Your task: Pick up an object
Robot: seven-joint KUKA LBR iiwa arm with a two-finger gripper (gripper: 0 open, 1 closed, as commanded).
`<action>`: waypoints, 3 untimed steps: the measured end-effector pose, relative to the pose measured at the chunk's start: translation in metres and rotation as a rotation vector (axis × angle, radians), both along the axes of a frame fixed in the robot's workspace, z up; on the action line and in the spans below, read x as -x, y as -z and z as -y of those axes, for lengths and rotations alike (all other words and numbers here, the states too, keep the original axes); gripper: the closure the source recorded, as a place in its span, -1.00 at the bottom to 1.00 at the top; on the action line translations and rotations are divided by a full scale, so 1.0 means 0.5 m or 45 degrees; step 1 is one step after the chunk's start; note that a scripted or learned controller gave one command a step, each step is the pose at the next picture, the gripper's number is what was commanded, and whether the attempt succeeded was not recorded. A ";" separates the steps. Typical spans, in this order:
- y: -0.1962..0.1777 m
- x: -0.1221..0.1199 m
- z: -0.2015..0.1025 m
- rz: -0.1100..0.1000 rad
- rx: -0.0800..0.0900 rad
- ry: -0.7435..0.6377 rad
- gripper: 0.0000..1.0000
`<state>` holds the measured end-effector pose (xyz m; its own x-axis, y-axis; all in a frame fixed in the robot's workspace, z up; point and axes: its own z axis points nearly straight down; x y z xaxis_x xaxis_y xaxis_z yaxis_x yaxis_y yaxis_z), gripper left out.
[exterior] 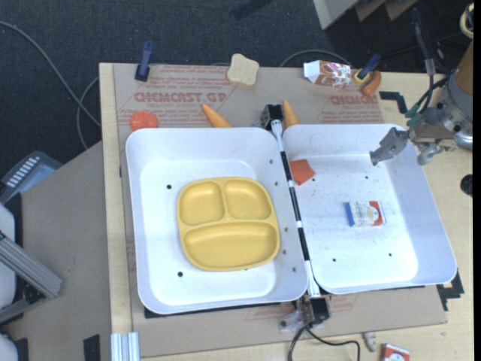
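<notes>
In the right bin [421, 201] lie two things: a small blue, white and red packet [365, 213] near the middle, and an orange piece [301, 171] by the left wall. My gripper [406, 150] hangs over the bin's far right corner, up and to the right of the packet and apart from it. Its two grey fingers [385, 147] stand spread open with nothing between them. The left bin [150, 201] holds a yellow divided plate [227, 222].
On the board behind the bins lie a bread slice [243, 69], a carrot [216, 116], an orange disc [143, 119], a blue clip [143, 60] and a small carton [328, 73]. Cables run along the divider between the bins [289, 194].
</notes>
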<state>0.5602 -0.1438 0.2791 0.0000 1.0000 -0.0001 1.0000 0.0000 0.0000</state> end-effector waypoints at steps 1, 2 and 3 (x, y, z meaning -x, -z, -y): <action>0.134 -0.045 0.005 -0.003 -0.001 0.000 -1.00; 0.189 -0.105 -0.133 -0.001 -0.001 -0.002 -1.00; 0.365 -0.187 -0.082 0.005 0.003 0.001 -1.00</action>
